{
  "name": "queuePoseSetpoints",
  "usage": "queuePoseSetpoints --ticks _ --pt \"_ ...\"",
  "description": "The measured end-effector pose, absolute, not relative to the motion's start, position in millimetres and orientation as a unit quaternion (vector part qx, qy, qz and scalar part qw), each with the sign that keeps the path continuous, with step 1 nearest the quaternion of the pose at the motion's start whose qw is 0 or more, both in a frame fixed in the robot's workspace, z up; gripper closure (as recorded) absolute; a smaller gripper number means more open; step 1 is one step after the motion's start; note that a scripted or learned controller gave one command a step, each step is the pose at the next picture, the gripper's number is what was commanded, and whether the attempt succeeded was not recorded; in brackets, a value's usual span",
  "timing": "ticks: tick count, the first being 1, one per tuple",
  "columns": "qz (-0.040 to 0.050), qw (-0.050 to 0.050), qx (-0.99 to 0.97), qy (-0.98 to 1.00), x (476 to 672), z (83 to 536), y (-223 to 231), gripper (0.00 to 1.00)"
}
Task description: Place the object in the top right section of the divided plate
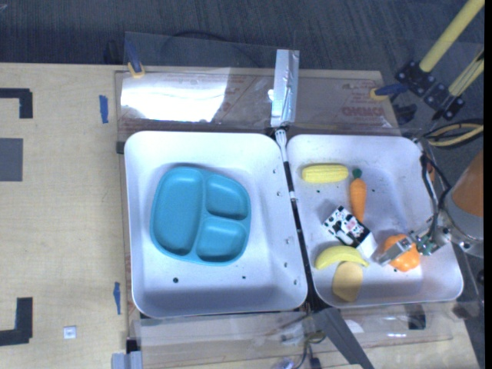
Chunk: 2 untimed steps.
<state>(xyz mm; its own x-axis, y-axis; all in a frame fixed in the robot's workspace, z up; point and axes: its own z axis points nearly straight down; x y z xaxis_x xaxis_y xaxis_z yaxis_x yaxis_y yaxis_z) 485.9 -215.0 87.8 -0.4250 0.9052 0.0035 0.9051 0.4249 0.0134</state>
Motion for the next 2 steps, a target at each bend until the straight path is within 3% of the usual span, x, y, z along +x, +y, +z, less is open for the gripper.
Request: queuePoseSetpoints --ticks 1,2 --pt "0.0018 0.001 0.444 0.896 485.6 87.2 -220.9 0.00" --pt "0.0011 0.003 0.484 0.875 496.2 114.8 -173.2 0.00"
